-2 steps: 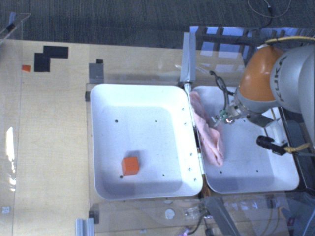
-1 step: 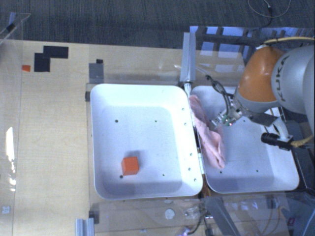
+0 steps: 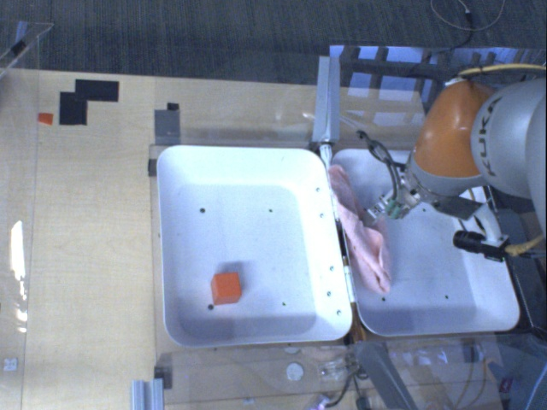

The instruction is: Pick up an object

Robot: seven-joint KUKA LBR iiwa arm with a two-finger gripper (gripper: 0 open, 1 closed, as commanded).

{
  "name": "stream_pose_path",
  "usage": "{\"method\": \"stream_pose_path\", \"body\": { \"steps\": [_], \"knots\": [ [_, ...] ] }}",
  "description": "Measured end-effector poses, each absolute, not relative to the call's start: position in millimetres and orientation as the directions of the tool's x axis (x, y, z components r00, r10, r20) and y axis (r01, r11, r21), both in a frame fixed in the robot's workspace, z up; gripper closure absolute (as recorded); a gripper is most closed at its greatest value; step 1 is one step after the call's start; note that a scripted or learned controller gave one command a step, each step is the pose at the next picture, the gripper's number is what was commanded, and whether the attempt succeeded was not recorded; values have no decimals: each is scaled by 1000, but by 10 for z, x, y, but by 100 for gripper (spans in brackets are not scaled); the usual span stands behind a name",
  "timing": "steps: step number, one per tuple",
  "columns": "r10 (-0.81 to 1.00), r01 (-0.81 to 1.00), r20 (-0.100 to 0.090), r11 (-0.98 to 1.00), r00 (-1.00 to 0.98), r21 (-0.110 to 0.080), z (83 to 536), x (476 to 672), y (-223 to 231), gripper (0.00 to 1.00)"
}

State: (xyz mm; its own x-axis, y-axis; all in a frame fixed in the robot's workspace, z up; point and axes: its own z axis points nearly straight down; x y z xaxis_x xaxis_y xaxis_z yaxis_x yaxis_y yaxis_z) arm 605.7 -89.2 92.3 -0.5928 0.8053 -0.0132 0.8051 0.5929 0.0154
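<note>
Inspection finds one gripper [image 3: 386, 208] lowered into the right bin [image 3: 444, 306], just beside the upper part of one pink cloth [image 3: 363, 242]. The cloth is draped along that bin's left wall, probably because it is soft and has slumped there. Contact between gripper and cloth cannot be confirmed, and how far the gripper is open cannot be told; nothing is seen held. One orange block [image 3: 226, 288] is noted lying in the left bin [image 3: 239, 169], well apart from the arm. Two bins, one cloth and one block are counted. The cloth is judged the likely target.
</note>
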Motion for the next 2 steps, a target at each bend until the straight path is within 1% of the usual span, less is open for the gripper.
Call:
{"method": "stream_pose_path", "body": {
  "steps": [1, 2],
  "knots": [
    [804, 804, -16, 595, -594, 22, 1055, 6086, -871, 100],
    [758, 758, -11, 652, -652, 11, 1888, 6645, -746, 100]
  ]
}}
